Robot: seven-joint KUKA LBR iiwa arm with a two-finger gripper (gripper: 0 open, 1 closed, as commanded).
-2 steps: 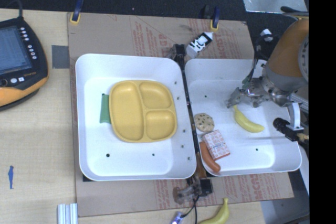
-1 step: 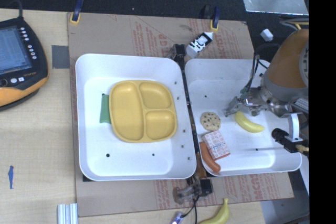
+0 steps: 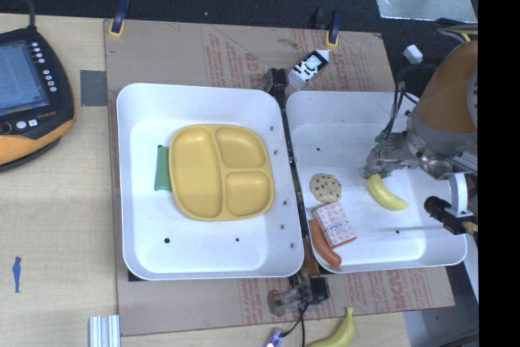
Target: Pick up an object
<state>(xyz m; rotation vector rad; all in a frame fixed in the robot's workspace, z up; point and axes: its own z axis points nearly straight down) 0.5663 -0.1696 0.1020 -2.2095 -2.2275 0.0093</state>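
Hand [image 3: 380, 166] sits right of centre in the right bin [image 3: 357, 106], just above the banana [image 3: 386, 193]; its grip state cannot be determined. Risk: the curved banana rolls aside on contact.

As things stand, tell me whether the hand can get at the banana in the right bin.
Probably yes: the hand hovers right beside the banana, which lies bare on the right bin floor.

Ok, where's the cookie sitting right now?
The cookie lies in the right bin, near that bin's left wall, just above the red-and-white packet and left of the banana.
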